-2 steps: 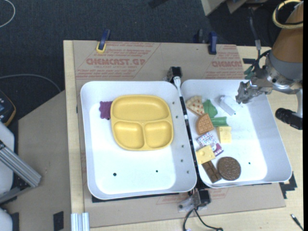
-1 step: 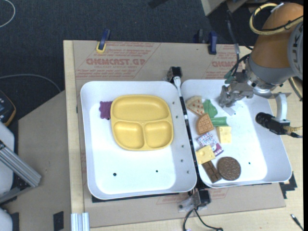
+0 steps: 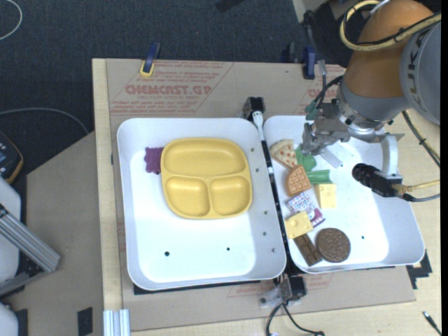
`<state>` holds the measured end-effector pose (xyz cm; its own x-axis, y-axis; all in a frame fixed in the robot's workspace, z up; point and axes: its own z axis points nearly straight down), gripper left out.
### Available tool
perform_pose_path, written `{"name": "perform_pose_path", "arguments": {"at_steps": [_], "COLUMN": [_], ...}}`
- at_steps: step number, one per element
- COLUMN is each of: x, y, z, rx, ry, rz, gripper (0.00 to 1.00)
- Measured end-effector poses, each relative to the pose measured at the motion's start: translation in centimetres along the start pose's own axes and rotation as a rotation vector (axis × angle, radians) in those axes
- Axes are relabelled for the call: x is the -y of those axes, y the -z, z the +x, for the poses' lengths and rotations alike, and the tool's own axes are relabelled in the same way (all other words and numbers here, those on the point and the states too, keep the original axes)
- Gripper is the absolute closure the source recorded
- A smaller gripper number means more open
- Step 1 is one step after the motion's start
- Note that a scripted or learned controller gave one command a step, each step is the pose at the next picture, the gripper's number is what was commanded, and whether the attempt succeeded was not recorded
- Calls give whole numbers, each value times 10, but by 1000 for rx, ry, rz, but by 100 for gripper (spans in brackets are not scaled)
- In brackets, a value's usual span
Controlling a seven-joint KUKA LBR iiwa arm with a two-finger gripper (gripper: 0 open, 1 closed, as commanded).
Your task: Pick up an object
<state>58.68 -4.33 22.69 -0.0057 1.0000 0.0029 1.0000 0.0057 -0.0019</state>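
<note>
Yellow divided plate (image 3: 206, 176) sat in the left bin (image 3: 133, 208) — the gripper (image 3: 310, 144) hovered over toy food in the right bin (image 3: 392, 222), its grip state indiscernible.

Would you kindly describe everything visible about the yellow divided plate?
The yellow divided plate looks like matte plastic, roughly rectangular with rounded corners. It has three compartments: one wide one along the far side and two smaller ones nearer the camera. It lies flat, open side up, in the upper part of the left bin. A purple item sits against its left edge.
</note>
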Motion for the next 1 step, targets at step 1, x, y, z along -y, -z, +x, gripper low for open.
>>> {"name": "perform_pose_path", "arguments": {"at_steps": [1], "x": [16], "y": [8], "z": [48], "rx": [1], "ry": [-2], "rz": [2], "gripper": [100]}}
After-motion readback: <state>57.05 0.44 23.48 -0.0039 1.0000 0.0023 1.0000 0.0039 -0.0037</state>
